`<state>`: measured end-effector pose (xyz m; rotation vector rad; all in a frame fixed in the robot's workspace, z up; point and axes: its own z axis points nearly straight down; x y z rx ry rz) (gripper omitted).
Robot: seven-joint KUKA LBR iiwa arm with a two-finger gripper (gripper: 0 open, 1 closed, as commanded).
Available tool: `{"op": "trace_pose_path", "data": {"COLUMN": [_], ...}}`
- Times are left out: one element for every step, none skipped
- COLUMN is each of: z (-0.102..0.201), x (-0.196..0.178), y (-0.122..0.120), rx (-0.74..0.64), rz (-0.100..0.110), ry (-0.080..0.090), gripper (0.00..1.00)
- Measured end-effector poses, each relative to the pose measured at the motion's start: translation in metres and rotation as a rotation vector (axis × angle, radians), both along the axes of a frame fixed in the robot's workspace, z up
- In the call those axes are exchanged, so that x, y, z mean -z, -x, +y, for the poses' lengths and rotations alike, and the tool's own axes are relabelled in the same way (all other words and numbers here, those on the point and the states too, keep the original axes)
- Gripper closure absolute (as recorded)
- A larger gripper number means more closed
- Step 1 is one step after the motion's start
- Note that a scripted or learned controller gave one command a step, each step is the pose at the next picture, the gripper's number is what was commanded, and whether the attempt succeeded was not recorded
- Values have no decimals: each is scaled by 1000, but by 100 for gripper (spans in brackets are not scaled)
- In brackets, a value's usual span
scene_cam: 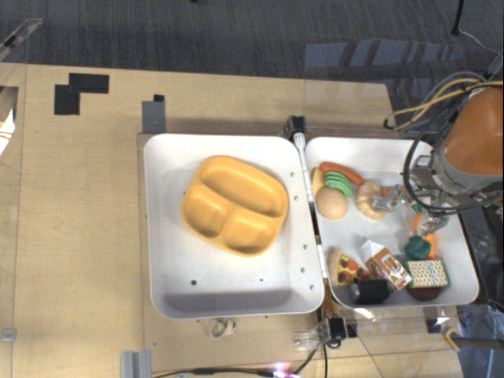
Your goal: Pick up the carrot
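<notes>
- Several small items crowd the near end of the right bin [469, 286]: a black block [370, 291], a patterned box [428, 273], a brown carton [389, 265] and a toy pizza slice [346, 268].
- Just beyond the patterned box lies the carrot [420, 247], a short orange piece with a green top, close to the bin's right wall.
- My pincer [426, 220] hangs just beyond the carrot, near it. Whether it is open or closed cannot be told from this view, and nothing is visibly held.
- Step in hand, as I judge it: final approach, with the grasp not yet made.
- Next move calls for centring over the carrot and descending without pushing the patterned box or fouling the bin wall.
- Farther off sit a pale bulb [368, 202], a beige ball [331, 204] and a red-and-green food piece [340, 178].
- Left bin [169, 290] carries a yellow compartment tray [235, 203], well apart from the work.
</notes>
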<state>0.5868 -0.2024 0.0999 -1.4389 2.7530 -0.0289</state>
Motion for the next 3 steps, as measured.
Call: {"op": "trace_pose_path", "data": {"z": [6, 8, 9], "x": [1, 2, 6], "y": [-3, -34, -3], "rx": [-332, -467, -764], "rz": [3, 11, 9], "ry": [2, 0, 11], "gripper": [0, 0, 0]}}
